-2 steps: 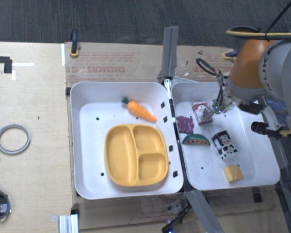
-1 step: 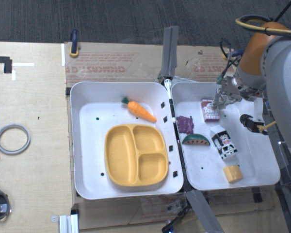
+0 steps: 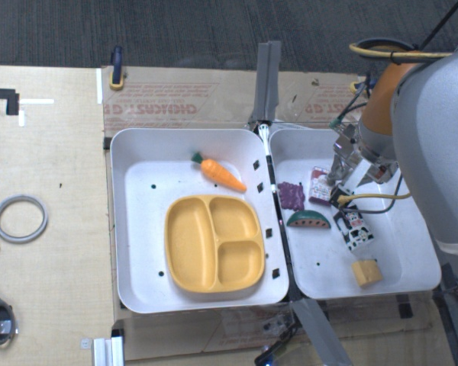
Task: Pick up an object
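Right of centre, your gripper [image 3: 340, 180] hangs low in the right bin [image 3: 397, 280] beside the small carton [image 3: 319, 186], finger state impossible to tell from up here.

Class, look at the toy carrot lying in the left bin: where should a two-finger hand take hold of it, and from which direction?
Grip the carrot across its thick orange middle, coming straight down from above. It lies flat and slanted, tapering toward its tip, so fingers should close across its width. The yellow divided plate sits close below it, so probably keep the fingers off that side.
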Controlling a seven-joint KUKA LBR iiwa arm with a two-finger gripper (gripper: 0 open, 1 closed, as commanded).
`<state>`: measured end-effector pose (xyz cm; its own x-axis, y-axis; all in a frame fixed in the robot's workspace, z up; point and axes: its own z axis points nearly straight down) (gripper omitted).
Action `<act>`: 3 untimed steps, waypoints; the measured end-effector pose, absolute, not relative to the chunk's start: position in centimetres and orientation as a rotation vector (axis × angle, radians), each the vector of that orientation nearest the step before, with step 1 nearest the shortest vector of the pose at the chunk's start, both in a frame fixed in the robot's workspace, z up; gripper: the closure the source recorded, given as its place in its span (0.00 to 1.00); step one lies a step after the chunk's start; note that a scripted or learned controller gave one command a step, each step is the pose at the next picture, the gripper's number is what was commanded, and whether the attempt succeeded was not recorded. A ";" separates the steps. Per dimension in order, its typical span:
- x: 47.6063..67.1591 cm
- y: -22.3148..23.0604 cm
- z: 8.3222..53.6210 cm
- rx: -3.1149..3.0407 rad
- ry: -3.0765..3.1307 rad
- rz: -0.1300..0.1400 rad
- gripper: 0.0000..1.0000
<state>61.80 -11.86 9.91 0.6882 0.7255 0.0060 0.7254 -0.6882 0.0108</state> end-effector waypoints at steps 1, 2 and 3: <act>62.6 -12.9 9.2 3.121 0.360 -0.005 1.00; 62.6 -12.9 9.1 3.121 0.360 -0.006 0.00; 65.0 -10.4 9.2 3.125 0.322 -0.005 0.00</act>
<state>65.03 -10.42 9.16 0.9790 0.2040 -0.0029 0.2040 -0.9790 -0.0002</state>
